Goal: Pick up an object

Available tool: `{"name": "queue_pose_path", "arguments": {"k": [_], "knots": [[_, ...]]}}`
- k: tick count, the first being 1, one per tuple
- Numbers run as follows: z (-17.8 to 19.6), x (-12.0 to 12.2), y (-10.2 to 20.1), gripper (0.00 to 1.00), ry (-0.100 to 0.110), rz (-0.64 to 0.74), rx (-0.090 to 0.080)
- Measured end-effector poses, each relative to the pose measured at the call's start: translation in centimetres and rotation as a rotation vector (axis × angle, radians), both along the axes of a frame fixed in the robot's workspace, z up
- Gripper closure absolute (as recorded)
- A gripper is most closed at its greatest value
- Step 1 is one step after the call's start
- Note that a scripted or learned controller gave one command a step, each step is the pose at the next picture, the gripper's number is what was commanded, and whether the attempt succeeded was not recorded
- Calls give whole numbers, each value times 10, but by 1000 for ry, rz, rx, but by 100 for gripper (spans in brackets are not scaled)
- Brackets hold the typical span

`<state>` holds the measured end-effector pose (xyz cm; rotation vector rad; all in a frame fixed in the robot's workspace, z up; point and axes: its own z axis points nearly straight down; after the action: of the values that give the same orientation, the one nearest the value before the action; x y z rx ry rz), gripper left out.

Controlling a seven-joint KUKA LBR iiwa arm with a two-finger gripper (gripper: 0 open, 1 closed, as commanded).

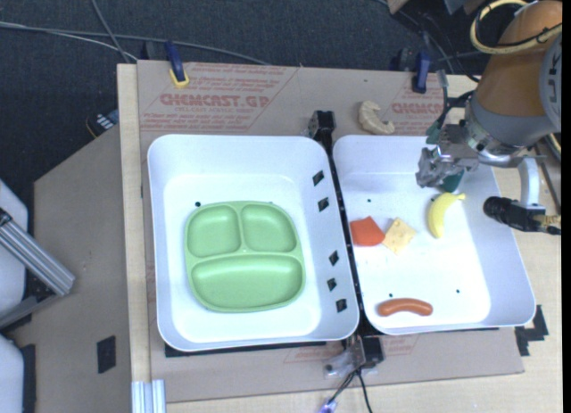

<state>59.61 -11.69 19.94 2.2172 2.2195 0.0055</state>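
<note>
The right bin (500, 304) holds a yellow banana (440, 213), a red-orange block (367, 232), a pale yellow cheese-like wedge (399, 235) and a red sausage (405, 308). My gripper (441, 173) hangs over the bin's far side, just above the banana's upper end. Nothing shows between its fingers. A green divided plate (244, 255) lies in the left bin (169, 224).
A beige curved piece (375, 117) lies on the cardboard behind the right bin. Blue clamps (177, 68) hold the cardboard at the back. Black clips line the wall between the two bins.
</note>
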Motion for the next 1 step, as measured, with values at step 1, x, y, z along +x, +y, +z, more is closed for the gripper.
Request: {"name": "queue_pose_path", "arguments": {"k": [1], "knots": [[14, 5, 53, 100, 2, 5, 2]]}}
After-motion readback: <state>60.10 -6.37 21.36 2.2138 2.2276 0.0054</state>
